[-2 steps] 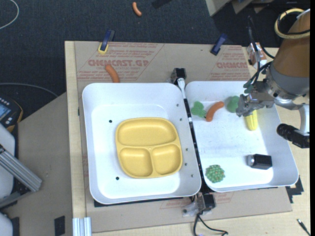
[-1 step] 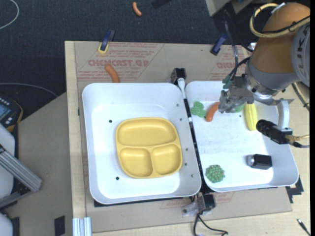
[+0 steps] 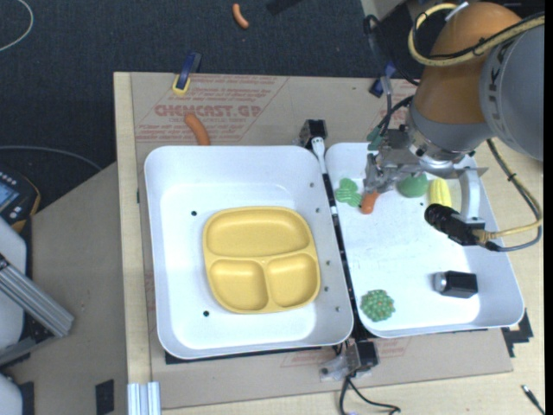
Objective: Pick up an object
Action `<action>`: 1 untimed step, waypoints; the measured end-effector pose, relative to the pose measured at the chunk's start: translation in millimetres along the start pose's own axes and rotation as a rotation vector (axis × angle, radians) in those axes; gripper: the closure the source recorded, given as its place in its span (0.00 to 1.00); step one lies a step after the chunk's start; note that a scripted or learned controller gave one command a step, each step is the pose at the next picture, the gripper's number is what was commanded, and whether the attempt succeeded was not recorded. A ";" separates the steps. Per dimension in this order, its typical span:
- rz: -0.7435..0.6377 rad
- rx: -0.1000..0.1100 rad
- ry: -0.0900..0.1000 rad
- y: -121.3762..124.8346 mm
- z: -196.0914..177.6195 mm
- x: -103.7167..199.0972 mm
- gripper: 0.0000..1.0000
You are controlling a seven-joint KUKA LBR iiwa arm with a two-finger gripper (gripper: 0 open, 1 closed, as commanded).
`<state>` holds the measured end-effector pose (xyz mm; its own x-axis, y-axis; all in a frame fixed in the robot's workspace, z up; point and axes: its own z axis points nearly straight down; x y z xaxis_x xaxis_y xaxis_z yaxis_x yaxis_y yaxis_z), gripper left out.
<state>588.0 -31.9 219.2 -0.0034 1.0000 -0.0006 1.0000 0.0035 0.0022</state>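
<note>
Nearest me the green broccoli piece point(image 3: 377, 304) looks light and knobbly, easy to pinch across, in the right bin point(image 3: 492, 309); my claw point(image 3: 371, 193) pinches a small orange carrot point(image 3: 369, 203) far left.

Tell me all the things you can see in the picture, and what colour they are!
left bin: 1, white, left half of the bench
right bin: 1, white, right half of the bench
divided plate: 1, yellow, middle of the left bin
broccoli toy: 1, green, near front corner of the right bin
black block: 1, black, right bin, front right
carrot toy: 1, orange, right bin, just under the gripper
green toys: 2, green, back of the right bin by the gripper
corn toy: 1, yellow, right bin, back
sausage toy: 1, orange, on the board behind the left bin
gripper: 1, grey, over the back of the right bin
</note>
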 end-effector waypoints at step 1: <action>0.004 -0.001 0.000 0.6 -11.8 -8.8 1.00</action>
<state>588.6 -40.7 231.1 0.0003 1.0000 -0.0010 1.0000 -0.0003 0.0037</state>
